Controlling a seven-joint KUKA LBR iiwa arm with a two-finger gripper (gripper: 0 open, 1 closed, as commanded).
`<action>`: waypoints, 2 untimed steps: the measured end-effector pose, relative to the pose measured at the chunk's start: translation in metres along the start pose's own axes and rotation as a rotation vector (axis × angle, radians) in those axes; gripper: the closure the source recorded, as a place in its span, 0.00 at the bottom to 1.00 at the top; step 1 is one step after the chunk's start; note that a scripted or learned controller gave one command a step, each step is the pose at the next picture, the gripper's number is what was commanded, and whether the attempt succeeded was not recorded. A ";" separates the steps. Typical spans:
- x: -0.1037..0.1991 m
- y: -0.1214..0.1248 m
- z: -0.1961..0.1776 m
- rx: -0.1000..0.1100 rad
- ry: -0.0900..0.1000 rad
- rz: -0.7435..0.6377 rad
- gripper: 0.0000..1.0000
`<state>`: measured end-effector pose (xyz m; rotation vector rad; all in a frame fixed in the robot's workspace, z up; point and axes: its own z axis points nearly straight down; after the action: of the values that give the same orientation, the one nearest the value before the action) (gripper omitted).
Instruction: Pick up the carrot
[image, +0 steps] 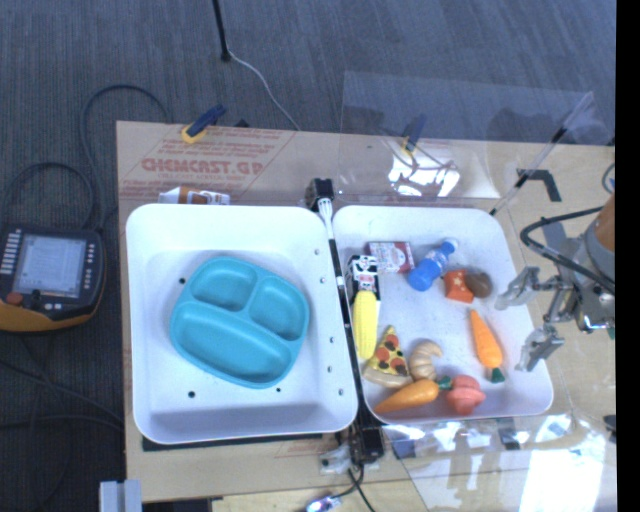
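The carrot (486, 343) lies in the right bin (520, 395) near its right wall, long axis running roughly up-down, just left of the hand (531, 318), which hangs released, grasping nothing.

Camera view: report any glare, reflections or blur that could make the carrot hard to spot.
Camera view: bright glare sits on the clear sheet behind the right bin and along the bench's front edge; the carrot itself is evenly lit, sharp and glare-free near the bin's right wall; the claw beside it is softer, slightly blurred against the pale bin; the blue tray shows only soft shading.
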<state>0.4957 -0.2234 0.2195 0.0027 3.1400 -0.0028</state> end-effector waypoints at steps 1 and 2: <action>-0.001 0.000 0.125 0.004 -0.007 -0.091 0.00; -0.004 0.001 0.113 0.008 -0.014 -0.093 1.00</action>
<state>0.5003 -0.2226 0.1061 -0.1428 3.1232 -0.0159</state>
